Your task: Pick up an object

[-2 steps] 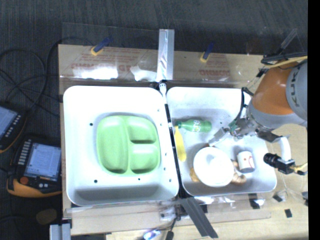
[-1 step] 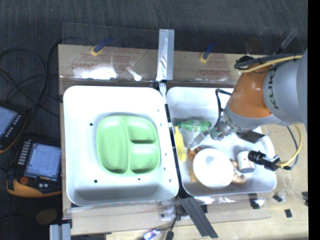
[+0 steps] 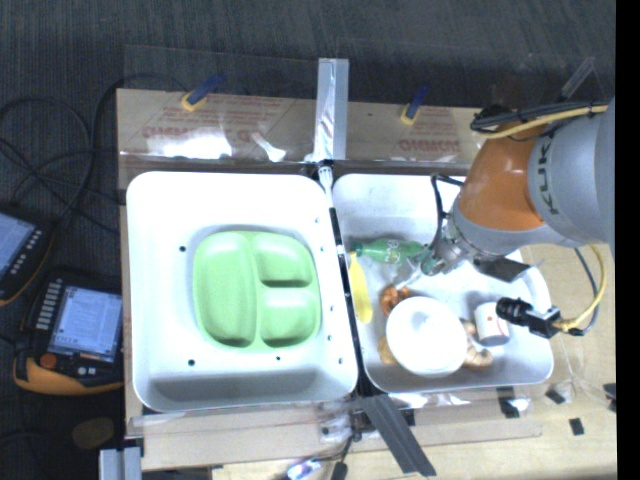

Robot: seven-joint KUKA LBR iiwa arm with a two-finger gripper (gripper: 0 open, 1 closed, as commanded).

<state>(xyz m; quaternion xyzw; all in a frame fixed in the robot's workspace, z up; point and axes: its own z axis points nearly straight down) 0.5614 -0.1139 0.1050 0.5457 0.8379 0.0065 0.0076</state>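
- The right white plastic bin [image 3: 535,366] is crowded: a clear plastic bottle with a green label [image 3: 392,252], a yellow banana-shaped piece [image 3: 359,290], a round white bowl [image 3: 427,335] and small brown bits lie close together, so a grab risks glancing off or nudging a neighbour.
- The grey two-finger gripper [image 3: 437,259] sits low at the bottle's right end; whether it is open, closed or touching the bottle cannot be told.
- A green sectioned plastic tray [image 3: 258,288] lies in the left white bin [image 3: 160,208].

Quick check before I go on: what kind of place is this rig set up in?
Probably a robotics lab: two white bins on a bench, a grey-and-orange arm reaching in, cabled screen devices on dark carpet.
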